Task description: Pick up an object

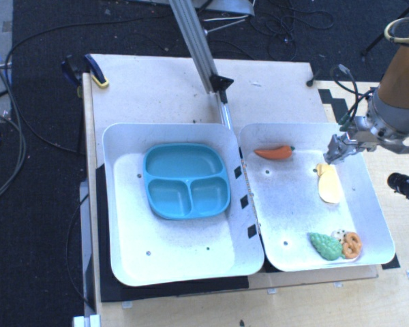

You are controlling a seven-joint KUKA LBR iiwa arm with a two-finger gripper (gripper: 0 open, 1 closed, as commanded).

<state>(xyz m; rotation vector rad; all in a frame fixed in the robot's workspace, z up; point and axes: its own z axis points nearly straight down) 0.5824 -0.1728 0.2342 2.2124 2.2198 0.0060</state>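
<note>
The gripper [332, 152] hovers just above the pale yellow banana-shaped toy [329, 184] in the right bin [368, 203]. Whether it is open or closed, I cannot tell. Descending off-centre could nudge the toy aside, missing the grasp.

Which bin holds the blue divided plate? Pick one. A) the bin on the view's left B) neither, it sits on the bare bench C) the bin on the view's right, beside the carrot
A: the blue divided plate lies in the left bin, while the carrot lies in the right bin.
</note>
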